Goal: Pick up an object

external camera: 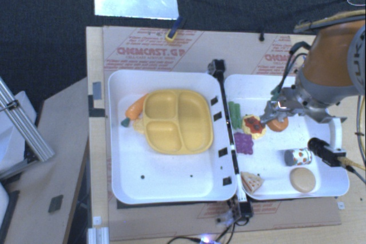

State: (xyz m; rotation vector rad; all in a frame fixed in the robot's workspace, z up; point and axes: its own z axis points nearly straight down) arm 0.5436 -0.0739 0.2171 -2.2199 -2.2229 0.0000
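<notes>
Gripper [271, 117] hangs over the right bin [337, 180]; orange ball [279, 124] just at four o'clock; finger state indeterminable.

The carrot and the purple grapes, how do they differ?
The carrot is orange and long, while the purple grapes form a squat, bumpy cluster. The carrot lies in the left bin against the yellow tray; the grapes lie in the right bin. Both look like toy food.
</notes>
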